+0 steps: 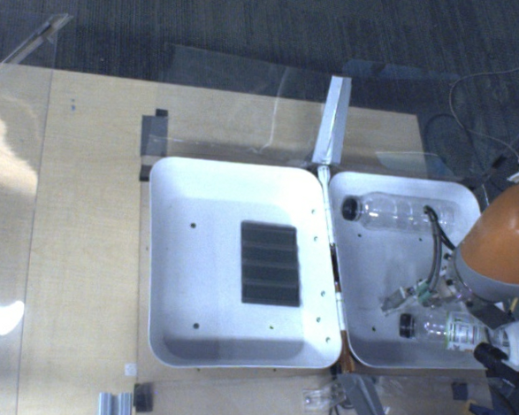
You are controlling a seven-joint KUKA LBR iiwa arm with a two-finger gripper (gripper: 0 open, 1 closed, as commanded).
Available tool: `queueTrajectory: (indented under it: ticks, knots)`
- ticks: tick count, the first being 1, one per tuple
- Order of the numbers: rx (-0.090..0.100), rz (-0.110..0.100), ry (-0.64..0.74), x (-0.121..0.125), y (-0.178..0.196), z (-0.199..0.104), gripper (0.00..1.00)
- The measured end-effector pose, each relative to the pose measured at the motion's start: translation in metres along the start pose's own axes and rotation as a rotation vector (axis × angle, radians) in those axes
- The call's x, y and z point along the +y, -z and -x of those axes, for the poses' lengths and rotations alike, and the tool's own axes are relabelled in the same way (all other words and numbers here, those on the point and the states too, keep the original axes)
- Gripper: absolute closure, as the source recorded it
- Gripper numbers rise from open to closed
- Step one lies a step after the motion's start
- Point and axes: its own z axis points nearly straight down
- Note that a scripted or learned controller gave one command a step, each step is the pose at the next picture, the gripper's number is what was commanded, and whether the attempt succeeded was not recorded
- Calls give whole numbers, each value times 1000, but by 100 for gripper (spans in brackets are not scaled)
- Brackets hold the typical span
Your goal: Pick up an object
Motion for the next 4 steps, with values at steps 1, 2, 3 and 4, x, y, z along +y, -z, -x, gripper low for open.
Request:
queueTrajectory:
  ticks: [1, 2, 3, 4]
  knots:
    - [5, -1, -77, 87, -2, -39, 0]
    - [5, -9, -73, 122, 94, -45, 0]
    - [5, -12, -116, 88, 63, -18, 0]
    - [7, -12, 7, 51, 64, -47, 0]
